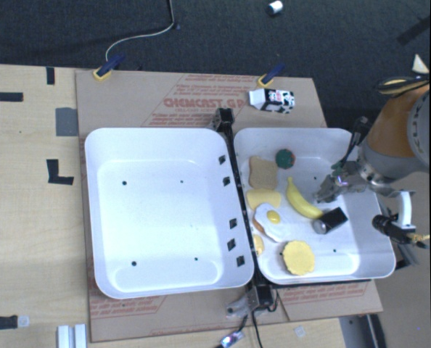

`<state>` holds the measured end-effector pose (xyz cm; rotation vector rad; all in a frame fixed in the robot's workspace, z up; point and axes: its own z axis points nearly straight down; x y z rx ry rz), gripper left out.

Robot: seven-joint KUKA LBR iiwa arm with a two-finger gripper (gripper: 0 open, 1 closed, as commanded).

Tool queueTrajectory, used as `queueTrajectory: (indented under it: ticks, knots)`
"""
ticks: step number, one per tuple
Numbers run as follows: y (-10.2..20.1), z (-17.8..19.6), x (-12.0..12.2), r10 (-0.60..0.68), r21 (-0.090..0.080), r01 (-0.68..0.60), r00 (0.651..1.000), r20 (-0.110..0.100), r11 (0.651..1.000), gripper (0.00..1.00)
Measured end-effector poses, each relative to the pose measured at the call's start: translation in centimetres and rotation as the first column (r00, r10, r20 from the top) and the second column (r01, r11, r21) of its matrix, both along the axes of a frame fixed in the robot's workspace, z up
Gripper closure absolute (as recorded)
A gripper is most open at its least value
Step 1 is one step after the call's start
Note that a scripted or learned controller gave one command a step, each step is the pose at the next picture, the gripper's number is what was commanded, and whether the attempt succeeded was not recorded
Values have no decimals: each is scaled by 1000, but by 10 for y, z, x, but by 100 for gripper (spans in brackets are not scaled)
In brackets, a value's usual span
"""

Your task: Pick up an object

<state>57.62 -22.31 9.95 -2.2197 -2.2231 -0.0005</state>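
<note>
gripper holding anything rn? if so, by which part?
Cannot be told. The gripper sits low in the right bin, just right of the banana, but no object shows between its fingers.

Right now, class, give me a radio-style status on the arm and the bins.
Gripper low in right bin, beside banana. Nothing seen held. Black block lies close below. Fried egg and round yellow piece nearby.

Pale wooden counter point(27, 216), marked with dark tape pieces at the left. On it, a brown cardboard sheet point(194, 100) with red print, clamped at its far edge by two blue-and-yellow clips point(108, 67). On the cardboard, two shallow white bins point(99, 194) side by side, and near the far edge a small black-and-white carton point(272, 99).
</note>
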Motion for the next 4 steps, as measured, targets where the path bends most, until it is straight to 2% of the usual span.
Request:
queueTrajectory:
  ticks: [1,2,4]
  knots:
    - [0,18,-7,-1,0,1,1000,0,1000,100]
    - [0,32,-26,-1,-1,1,1000,-1,1000,100]
    - [5,16,-24,0,-1,0,1000,-1,1000,100]
